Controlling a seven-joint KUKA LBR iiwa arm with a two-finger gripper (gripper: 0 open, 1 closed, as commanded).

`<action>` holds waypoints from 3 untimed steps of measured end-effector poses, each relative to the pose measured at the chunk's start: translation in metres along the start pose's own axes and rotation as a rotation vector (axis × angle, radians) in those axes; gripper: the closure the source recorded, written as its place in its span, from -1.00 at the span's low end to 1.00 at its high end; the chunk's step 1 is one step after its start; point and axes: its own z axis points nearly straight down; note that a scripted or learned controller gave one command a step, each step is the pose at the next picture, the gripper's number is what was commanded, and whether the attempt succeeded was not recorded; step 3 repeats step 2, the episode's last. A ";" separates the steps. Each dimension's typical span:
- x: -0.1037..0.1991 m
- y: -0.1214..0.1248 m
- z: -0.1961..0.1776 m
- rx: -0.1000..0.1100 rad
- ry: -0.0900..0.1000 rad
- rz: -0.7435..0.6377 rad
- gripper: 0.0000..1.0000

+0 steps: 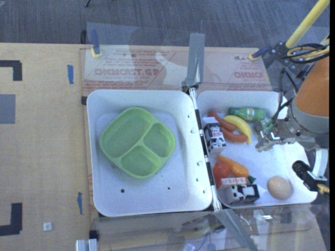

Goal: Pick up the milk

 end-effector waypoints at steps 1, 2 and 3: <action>0.073 -0.036 -0.016 0.005 0.002 0.222 1.00; 0.136 -0.032 -0.049 0.002 -0.001 0.436 1.00; 0.136 -0.032 -0.049 0.002 -0.001 0.436 1.00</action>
